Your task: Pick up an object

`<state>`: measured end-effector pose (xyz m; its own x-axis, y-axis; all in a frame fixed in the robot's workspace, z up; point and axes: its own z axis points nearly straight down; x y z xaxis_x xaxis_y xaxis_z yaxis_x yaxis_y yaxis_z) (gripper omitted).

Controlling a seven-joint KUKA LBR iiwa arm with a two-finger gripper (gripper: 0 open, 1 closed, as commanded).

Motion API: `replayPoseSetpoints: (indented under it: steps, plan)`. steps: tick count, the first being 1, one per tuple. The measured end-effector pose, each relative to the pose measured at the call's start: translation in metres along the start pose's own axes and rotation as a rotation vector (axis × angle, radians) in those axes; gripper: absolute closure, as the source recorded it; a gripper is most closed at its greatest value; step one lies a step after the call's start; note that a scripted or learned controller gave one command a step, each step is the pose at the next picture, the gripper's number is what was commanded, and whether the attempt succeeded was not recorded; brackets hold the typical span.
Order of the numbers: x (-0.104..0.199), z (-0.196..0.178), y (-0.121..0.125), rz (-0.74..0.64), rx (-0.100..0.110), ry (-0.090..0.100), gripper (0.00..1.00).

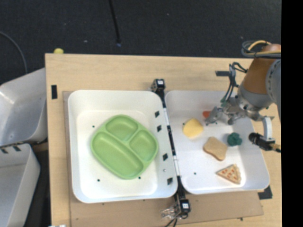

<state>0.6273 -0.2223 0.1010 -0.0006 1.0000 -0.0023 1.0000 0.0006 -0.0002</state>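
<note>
A: Where is the gripper (218, 116) right now?

B: Low over the right bin (189, 183), near its upper edge. Whether it is open or closed I cannot tell — the tips blur into the wrist hardware.

A: And the candidates?

B: A small red object (206, 114) sits just beside the tips, on their left. The yellow lump (192, 128) lies a little below and left of them. The toast slice (216, 148) and the dark green piece (234, 139) lie below them, and the pizza slice (230, 173) is furthest below, well apart. The green divided plate (124, 146) is far to their left, in the left bin (75, 183).

A: Which would you go for?

B: In my judgement the red object, being nearest, though it looks small and could slip away sideways. The yellow lump seems the safer grab — rounded and bulky. Either way: centre the tips over it, spread them wider than the object, descend straight, then close before lifting.
</note>
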Motion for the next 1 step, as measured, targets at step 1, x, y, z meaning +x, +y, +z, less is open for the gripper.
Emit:
replayPoseSetpoints:
  steps: [1]
  plan:
    - [-0.0011,-0.0128,0.0011,-0.001,-0.005,-0.003,1.0]
